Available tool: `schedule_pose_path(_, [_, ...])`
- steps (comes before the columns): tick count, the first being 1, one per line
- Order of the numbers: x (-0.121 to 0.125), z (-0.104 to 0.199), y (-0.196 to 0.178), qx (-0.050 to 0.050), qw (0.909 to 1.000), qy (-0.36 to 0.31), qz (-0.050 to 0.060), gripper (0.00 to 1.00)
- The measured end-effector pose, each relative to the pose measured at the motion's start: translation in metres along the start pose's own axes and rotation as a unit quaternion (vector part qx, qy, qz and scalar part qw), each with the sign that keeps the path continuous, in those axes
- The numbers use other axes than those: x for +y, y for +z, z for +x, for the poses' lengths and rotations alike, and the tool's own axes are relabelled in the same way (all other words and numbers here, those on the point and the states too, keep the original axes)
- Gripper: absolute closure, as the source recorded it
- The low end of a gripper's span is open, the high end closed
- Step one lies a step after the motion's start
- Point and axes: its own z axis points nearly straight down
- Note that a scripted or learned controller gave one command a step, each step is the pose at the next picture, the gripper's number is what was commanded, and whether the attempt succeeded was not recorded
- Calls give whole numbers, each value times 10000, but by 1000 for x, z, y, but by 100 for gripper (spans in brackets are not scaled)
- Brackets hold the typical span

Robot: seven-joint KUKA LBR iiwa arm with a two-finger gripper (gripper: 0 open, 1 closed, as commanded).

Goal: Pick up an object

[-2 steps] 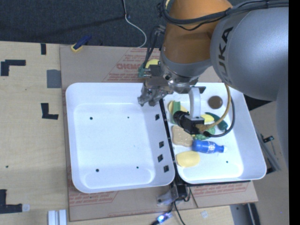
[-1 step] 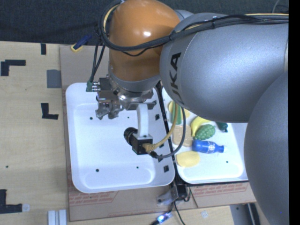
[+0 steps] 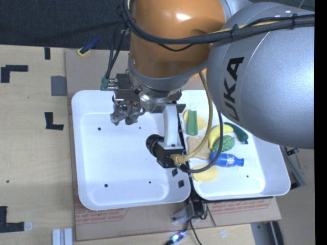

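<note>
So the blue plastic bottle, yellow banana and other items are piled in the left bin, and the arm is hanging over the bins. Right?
Not quite. The camera view shows the blue plastic bottle, the yellow banana and the other items piled in the right white bin, not the left one. The rest stands: the grey and orange arm hangs over the bins.

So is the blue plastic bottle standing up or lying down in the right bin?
Lying down. The blue plastic bottle rests on its side in the right white bin, its long axis along the floor, among yellow and green items.
</note>
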Motion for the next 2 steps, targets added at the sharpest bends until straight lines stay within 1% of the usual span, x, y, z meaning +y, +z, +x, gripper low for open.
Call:
schedule_pose_path(1, [83,-4,40,-40,10000,40,31,100])
schedule_pose_path(2, [16,-2,77,-37,10000,13,66,100])
